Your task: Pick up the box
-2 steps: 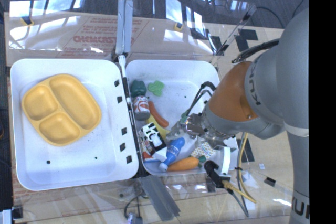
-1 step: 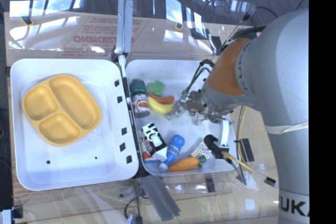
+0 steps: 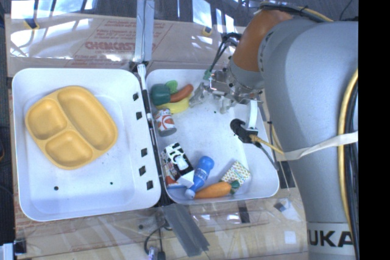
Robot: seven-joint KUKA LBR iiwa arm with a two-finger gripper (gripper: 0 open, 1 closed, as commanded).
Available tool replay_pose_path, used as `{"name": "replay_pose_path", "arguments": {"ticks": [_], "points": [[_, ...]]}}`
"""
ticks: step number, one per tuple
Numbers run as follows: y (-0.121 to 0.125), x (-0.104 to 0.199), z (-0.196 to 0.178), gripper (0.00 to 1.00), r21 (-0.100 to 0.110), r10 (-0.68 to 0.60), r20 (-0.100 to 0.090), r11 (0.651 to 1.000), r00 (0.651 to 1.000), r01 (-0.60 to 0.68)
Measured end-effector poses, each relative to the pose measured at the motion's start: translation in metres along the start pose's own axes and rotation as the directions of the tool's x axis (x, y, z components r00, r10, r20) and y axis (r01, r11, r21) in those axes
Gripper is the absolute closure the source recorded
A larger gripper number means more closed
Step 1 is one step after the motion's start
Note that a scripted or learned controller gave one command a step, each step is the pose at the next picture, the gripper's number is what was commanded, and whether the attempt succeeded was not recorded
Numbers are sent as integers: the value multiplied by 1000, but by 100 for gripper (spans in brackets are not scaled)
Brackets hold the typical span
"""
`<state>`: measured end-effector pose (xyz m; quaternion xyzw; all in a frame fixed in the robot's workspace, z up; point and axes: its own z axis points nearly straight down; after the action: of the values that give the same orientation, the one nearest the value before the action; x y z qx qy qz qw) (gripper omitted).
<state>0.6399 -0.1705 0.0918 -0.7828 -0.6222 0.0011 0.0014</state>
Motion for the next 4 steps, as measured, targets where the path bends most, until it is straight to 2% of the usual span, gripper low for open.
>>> {"name": "replay_pose_path", "arguments": {"ticks": [1,2,3,4], "points": [[-99,-22,1,0,4,264,0,965,965,-264],[-163,-19,1,0,0,243,-2,970,970,-243],[-162,-19,-9,100,0,238,-2,971,971,-238],[-162,-19,-9,0,0,238,-2,971,971,-238]]}}
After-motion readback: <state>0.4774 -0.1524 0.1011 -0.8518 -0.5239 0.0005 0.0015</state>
